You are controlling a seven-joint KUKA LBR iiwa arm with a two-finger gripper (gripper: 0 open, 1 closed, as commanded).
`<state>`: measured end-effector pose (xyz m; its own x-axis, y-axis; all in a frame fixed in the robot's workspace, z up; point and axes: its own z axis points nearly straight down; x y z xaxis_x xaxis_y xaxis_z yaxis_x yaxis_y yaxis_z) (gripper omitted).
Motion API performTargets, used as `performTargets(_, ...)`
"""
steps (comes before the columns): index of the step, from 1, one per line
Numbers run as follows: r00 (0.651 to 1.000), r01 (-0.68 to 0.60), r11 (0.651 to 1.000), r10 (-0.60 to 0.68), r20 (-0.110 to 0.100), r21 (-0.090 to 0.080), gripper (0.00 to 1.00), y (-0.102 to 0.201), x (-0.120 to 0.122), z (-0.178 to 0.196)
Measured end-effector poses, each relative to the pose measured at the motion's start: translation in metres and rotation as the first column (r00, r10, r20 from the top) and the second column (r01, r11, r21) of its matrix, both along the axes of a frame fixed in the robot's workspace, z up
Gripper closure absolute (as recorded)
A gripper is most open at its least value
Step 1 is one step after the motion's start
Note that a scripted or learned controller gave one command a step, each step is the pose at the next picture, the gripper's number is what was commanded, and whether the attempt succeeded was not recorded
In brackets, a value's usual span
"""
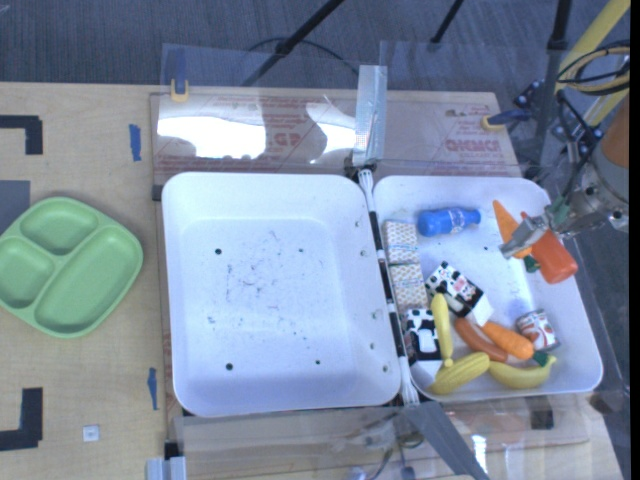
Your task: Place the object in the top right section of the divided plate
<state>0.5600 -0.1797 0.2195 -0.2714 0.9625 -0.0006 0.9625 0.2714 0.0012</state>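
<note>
The pincer [522, 240] sits low at the right bin's [590, 353] far right side, against an orange toy [553, 256]; whether it grips cannot be told. The green divided plate [66, 266] lies well left, so a firm, centred grasp matters first.

grey arm [610, 183] at the right edge, orange-brown band above the wrist, thin dark cables alongside
</note>
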Motion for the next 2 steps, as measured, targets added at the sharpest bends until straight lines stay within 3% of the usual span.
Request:
performTargets(1,0.998,-0.057,0.998,0.057,-0.002,0.001,1.00,0.049,-0.065,-0.109)
performTargets(2,1.000,-0.012,1.000,0.012,0.020,-0.010,1.00,0.067,-0.014,-0.123)
